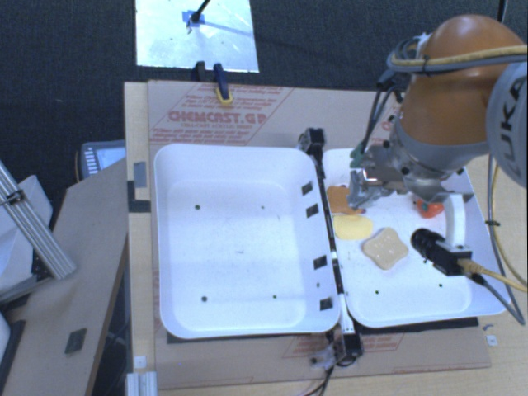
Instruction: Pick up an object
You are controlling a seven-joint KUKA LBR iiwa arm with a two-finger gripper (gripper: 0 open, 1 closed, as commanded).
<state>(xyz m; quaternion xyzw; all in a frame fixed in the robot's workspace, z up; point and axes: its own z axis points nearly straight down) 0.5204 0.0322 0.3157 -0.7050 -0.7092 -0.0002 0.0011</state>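
Lowest in the right bin [412, 304] lies a tan toast-shaped piece [385, 247], flat, corners set on the diagonal. Just up-left of it sits a yellow oval [353, 228], long axis running left to right across the frame. Above that is an orange piece [337, 196], by the bin's left wall, partly hidden. The arm [462, 81] reaches in from the upper right, wrist pointing down, jaws low beside the orange piece. Spread or pressed together, can't tell. A small red piece [428, 209] lies right of them.

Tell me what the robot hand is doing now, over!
Hand low in the right bin, at the orange piece. Yellow piece and tan toast shape crowd close beside it. Over.
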